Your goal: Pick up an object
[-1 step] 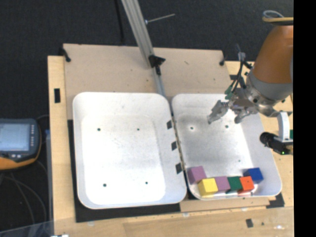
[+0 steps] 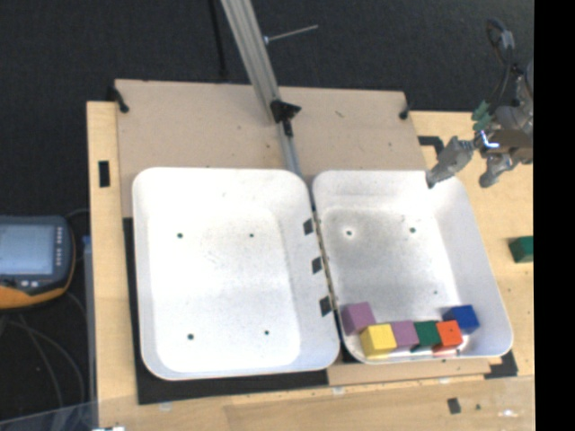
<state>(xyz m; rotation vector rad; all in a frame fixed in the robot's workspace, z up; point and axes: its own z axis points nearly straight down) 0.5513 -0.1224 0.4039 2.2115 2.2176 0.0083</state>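
Gripper [image 2: 465, 174] sits at the upper right of the frame, just beyond the upper right corner of the right bin [image 2: 467, 214]. Fingers spread apart, nothing between them. Blocks cluster along the lower edge of the right bin: purple block [image 2: 358, 315], yellow block [image 2: 378, 338], second purple block [image 2: 404, 334], green block [image 2: 427, 334], orange block [image 2: 448, 334], blue block [image 2: 462, 317]. Left bin [image 2: 225, 268] occupies centre left. A green item [image 2: 522, 249] lies on the bench at right.
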